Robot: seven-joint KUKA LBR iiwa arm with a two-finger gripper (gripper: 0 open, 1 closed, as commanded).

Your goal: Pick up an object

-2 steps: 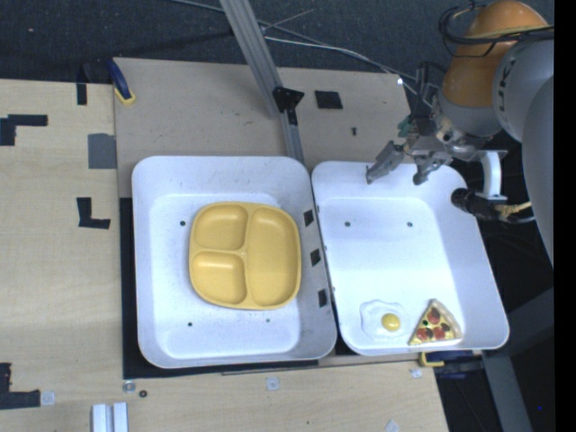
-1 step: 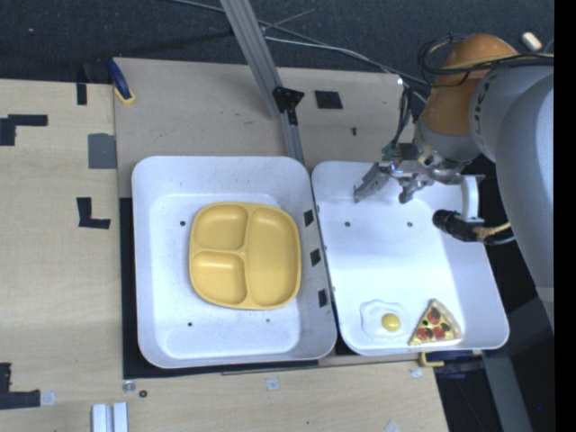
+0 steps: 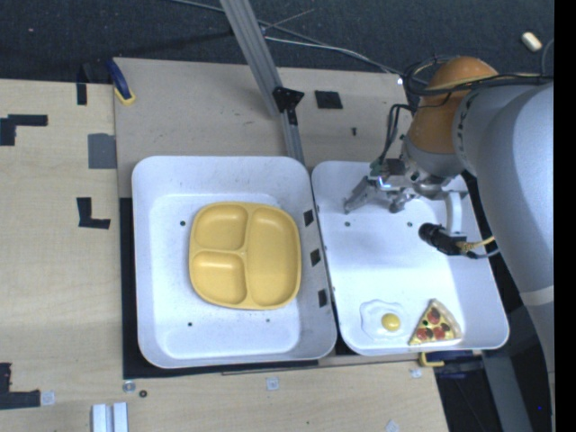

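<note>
Gripper [image 3: 375, 198] (open) near right bin's [image 3: 335, 241] rear rim.

No writing, label, brand or number can be read anywhere here. The dark patches on the bench [image 3: 54, 268], to the left of the gripper [image 3: 373, 196], are plain tape marks and carry no lettering.

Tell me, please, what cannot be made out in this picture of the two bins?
- Gripper, camera view: small and dark against the right bin; open or shut cannot be told.
- Arm: cut off by the right edge.
- Pizza slice toppings: too small to identify.
- Yellow tray underside and the left bin floor beneath: hidden by the tray.
</note>
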